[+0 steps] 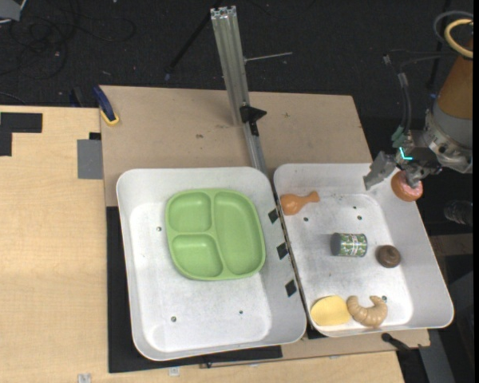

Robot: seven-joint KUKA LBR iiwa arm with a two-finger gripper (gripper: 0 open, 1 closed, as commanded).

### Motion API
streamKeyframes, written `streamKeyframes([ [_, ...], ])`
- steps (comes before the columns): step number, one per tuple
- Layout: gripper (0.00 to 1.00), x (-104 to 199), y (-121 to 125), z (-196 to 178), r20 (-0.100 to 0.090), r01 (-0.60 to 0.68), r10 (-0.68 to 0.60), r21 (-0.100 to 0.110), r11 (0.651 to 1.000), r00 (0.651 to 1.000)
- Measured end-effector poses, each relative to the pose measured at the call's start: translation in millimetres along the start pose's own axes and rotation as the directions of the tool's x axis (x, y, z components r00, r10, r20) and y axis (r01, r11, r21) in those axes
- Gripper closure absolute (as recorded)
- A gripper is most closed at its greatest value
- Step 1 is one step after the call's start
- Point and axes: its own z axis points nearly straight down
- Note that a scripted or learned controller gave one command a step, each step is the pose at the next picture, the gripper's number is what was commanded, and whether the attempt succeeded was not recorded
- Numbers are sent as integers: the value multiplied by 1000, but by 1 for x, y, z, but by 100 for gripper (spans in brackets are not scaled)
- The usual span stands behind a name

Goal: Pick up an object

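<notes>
The gripper (395, 175) hangs over the right bin's (419, 222) far right rim, its fingers clenched on an orange-pink donut-like object (406, 187) lifted above the bin floor. Below it lie a brown ball (389, 255), a green can (350, 245) and an orange pear-shaped toy (298, 203), well apart, with bare floor between. The left bin (144, 309) holds a green divided plate (215, 234).
</notes>
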Motion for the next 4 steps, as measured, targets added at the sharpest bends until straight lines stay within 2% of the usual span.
streamKeyframes([
  [1, 0, 0, 1, -2, 1, 1, -1, -5, 1000, 1000],
  [2, 0, 7, -5, 46, -1, -1, 1, 1, 1000, 1000],
  [3, 0, 1, -8, 92, 0, 0, 0, 0, 1000, 1000],
  [4, 0, 8, -15, 153, -2, 0, 0, 3, 1000, 1000],
])
